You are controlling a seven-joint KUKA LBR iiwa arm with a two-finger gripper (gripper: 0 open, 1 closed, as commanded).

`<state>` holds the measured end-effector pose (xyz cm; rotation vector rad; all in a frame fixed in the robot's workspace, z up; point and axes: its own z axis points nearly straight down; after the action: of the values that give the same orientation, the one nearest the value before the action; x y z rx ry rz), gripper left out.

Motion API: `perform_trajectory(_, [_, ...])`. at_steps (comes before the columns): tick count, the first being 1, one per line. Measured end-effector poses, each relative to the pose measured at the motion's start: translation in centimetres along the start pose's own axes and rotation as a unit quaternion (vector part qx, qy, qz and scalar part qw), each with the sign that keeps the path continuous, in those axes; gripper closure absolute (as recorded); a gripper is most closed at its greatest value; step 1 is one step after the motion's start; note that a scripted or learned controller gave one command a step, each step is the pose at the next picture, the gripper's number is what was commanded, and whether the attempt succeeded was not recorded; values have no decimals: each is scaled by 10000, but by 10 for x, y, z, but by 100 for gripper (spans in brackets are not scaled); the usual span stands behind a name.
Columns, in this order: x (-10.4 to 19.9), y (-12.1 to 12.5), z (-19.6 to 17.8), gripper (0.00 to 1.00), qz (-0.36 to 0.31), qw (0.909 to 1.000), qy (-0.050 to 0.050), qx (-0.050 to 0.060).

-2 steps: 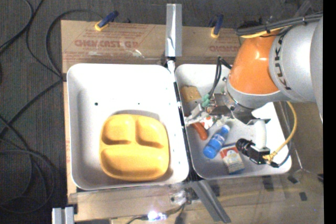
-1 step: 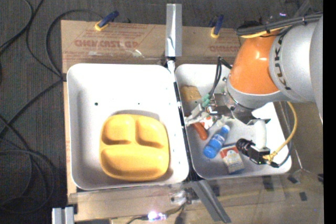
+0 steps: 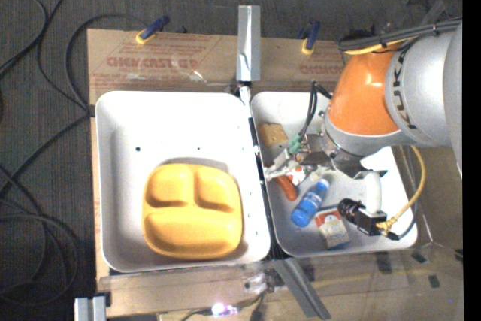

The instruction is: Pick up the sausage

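Observation:
The sausage [image 3: 286, 188] is a short orange-red piece lying in the right bin [image 3: 398, 237], close to its left wall. My gripper [image 3: 291, 164] hangs just above the sausage's upper end, low over the bin. The grey arm with its orange band reaches in from the right and hides the bin's upper right part. Part of the sausage is tucked under the gripper.
A blue bottle [image 3: 310, 203] lies slantwise right beside the sausage. A small box [image 3: 331, 229] sits near the front wall, and a brown cracker [image 3: 272, 134] lies at the back left. A yellow compartment tray [image 3: 194, 210] rests in the left bin [image 3: 120, 139].

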<state>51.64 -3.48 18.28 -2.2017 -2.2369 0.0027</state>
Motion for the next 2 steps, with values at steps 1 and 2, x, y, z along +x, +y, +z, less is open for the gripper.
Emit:
perform_trajectory(1, [0, 0, 0, 0, 0, 10000, 0, 0])
perform_trajectory(2, [0, 0, 0, 0, 0, 10000, 0, 0])
